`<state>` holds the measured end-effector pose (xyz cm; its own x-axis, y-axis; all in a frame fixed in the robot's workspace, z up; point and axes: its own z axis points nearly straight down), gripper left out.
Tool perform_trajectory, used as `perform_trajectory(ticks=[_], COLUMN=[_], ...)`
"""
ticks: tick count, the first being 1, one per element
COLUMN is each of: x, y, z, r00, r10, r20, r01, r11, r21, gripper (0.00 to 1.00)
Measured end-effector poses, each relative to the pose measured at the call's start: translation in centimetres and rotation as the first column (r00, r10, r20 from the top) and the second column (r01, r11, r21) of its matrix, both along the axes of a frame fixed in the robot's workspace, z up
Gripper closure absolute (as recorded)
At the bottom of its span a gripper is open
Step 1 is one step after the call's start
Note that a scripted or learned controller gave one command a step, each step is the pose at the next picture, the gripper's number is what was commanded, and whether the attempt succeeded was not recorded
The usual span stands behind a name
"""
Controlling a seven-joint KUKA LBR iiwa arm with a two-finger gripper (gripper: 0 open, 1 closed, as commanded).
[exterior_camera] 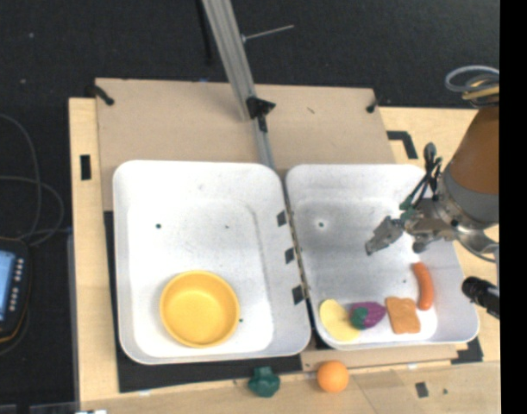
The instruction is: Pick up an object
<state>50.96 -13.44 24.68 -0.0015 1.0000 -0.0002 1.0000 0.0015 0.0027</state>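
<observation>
1. The arm (474, 166) is seen reaching in from the right, over the right bin (349, 197).
2. The gripper (385, 237) is held above the bare middle of the right bin; its fingers are seen spread apart, with nothing between them.
3. Along the front edge of the right bin a row of objects is laid: a yellow piece (334, 319) at the front left corner, a purple and green toy (365, 315) touching it, then an orange block (404, 315).
4. A red sausage (424, 285) is placed near the right edge of that bin, just behind the orange block.
5. A yellow bowl (199, 307) is set upright near the front edge of the left bin (194, 205).
6. On the bench (237, 132), in front of the bins, an orange ball (332, 376) and a green object (264, 382) are found, near each other.
</observation>
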Motion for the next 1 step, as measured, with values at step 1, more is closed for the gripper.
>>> perform_trajectory(ticks=[1], x=[0.00], y=[-0.01], z=[0.00], r00=[1.000], r10=[-0.002], r20=[0.001], r01=[0.002], r11=[1.000], r21=[0.000], gripper=[0.00])
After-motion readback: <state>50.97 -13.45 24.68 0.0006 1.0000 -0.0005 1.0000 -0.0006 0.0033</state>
